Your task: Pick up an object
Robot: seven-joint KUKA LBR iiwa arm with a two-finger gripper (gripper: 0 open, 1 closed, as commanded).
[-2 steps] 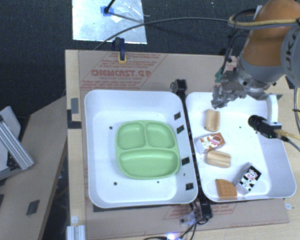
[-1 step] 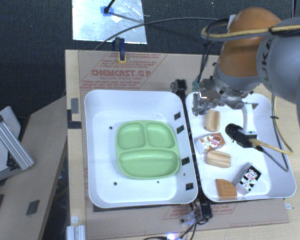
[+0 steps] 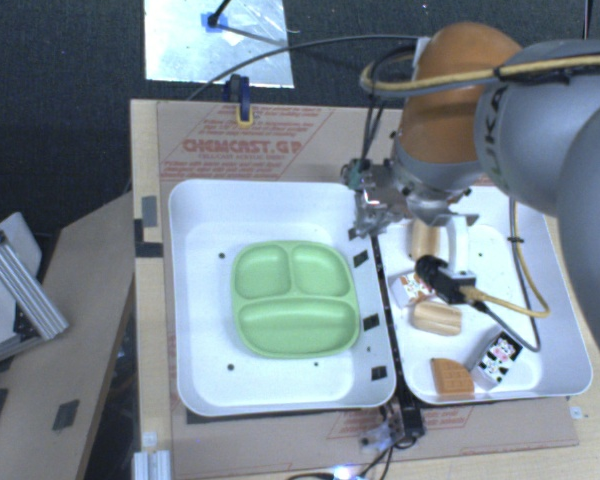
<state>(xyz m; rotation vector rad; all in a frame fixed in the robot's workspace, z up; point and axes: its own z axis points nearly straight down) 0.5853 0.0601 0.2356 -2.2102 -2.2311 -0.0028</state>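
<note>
so far no pick seen, judged early stage. gripper (image 3: 432,236) sits low over the right bin (image 3: 565,368); open or closed, cannot tell. tan block (image 3: 435,316) lies just beside it, brown block (image 3: 450,376) further off. grasp and lift not yet done.
</note>
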